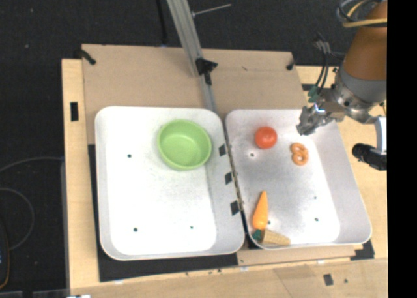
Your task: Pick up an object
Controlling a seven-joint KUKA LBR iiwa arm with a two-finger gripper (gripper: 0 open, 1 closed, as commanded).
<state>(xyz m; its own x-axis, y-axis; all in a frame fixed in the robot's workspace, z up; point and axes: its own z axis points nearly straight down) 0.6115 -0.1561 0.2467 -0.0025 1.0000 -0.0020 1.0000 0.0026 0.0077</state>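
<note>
Bench: tan board under both bins; dark floor around it
Left bin: shallow and white, with a few small dark dots on its floor; it holds one thing, a green bowl
Green bowl: upright, round, mouth up; it sits in the far half of the left bin, toward the divide between the bins
Pole: a grey metal strut slanting down from the top of the view to the far end of the seam between the bins
Right bin: shallow and white, touching the left bin along its side; it holds four things
Carrot: orange with a green end, lying near the bin's near left corner
Wedge: a pale tan piece just beside the carrot's green end, against the near wall
Tomato: red and round, in the far half of the right bin
Pretzel: small and orange-brown, just right of the tomato, apart from it
Gripper: over the far right part of the right bin, near the pretzel and above it; whether the claw is clenched or released I cannot tell; nothing visible in it
Arm: grey with an orange band, entering from the right
</note>
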